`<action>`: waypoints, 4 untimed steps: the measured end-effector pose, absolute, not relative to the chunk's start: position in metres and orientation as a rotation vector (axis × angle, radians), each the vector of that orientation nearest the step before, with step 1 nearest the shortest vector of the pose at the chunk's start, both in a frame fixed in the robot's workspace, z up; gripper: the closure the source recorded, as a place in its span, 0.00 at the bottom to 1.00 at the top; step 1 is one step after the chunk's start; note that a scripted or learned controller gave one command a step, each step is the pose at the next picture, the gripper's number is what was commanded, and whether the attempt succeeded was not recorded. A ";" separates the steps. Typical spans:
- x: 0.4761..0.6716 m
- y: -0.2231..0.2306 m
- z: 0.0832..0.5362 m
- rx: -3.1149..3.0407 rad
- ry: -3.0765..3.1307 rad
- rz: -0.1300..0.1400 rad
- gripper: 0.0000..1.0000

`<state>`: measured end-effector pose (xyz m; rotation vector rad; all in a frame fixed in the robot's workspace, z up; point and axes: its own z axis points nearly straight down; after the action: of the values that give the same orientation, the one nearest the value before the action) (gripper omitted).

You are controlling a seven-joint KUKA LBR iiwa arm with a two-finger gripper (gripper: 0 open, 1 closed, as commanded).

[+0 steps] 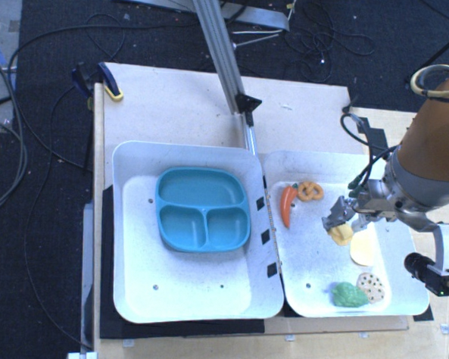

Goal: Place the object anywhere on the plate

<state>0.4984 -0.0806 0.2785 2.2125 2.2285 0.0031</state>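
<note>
A blue plate (203, 209) with three compartments lies in the left bin (127, 283). The right bin (302, 271) holds a red-orange carrot (287, 204), a pretzel (310, 191), a yellow block (342, 234), a pale yellow slice (363, 249), a cookie (370, 286) and a green leafy piece (349, 295). My gripper (337, 220) hangs low over the right bin, right above the yellow block. Whether it touches or grips that block is hidden by the gripper body.
A slanted metal pole (221, 49) comes down from the top to the seam between the bins. Black clips (267, 234) sit along that seam. Cables hang beside the arm at the right.
</note>
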 end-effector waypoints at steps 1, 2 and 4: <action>0.525 -0.031 0.262 2.213 2.229 0.001 1.00; 0.551 0.020 0.255 2.212 2.229 0.003 1.00; 0.585 0.122 0.231 2.214 2.227 0.001 1.00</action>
<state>0.5848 0.1219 0.2312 2.2138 2.2273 0.0006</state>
